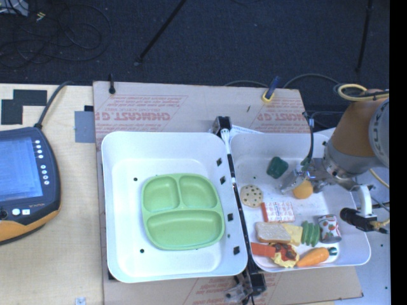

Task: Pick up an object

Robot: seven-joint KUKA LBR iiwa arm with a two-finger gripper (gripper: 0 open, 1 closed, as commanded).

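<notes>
My gripper is low in the right bin, near its middle. Its fingers stand open, one on each side of a small orange round fruit that lies on the bin floor. The fruit is between them, but I cannot see them pressing on it. A dark green block lies just to the gripper's left. The grey arm with its orange band comes in from the right.
The right bin also holds a cookie, a red-and-white packet, a sandwich, a green vegetable, a carrot and a small printed carton. A green divided plate lies in the left bin. A tablet sits far left.
</notes>
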